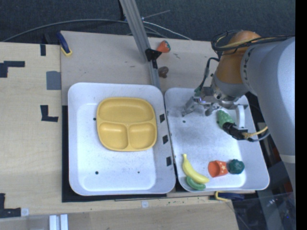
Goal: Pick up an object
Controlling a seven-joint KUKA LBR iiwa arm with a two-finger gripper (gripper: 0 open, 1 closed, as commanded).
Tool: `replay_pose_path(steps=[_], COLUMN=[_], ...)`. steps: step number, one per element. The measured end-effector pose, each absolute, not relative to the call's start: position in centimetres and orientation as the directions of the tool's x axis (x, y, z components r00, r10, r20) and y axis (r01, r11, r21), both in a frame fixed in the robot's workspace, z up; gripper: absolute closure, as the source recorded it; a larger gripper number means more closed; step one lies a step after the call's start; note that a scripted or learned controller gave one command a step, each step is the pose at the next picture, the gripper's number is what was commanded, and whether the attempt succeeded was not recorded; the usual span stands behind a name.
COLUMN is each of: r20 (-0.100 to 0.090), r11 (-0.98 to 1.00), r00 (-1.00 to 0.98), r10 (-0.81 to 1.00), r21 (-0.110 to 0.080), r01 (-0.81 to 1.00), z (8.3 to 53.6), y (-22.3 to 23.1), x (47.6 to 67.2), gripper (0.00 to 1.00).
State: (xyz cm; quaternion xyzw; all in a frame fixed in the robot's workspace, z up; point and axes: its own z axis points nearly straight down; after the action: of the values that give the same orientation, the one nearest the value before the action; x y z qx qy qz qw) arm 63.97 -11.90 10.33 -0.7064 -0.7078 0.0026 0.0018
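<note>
My gripper hangs over the far end of the right bin, its two metal fingers spread open with nothing between them. A green object lies just right of the fingers, partly under the wrist. At the bin's near end lie a yellow banana, a small light-green piece beneath it, an orange-red cup on its side, and a dark green round object.
The left bin holds a yellow divided plate. A grey pole rises behind the bins, with a clamp at its foot. A black cable plug hangs from the wrist over the right bin.
</note>
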Motion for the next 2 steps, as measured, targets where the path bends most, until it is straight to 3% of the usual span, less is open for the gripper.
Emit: replay_pose_path(steps=[1, 2], r20=[-0.002, -0.001], r11=[0.002, 0.004], r00=[-0.002, -0.004], r10=[1.000, 1.000], r21=[-0.003, -0.003], r01=[1.000, 1.000], z=[8.8, 9.8], y=[-11.9, -11.8], x=[63.9, 64.0], gripper=[0.00, 1.00])
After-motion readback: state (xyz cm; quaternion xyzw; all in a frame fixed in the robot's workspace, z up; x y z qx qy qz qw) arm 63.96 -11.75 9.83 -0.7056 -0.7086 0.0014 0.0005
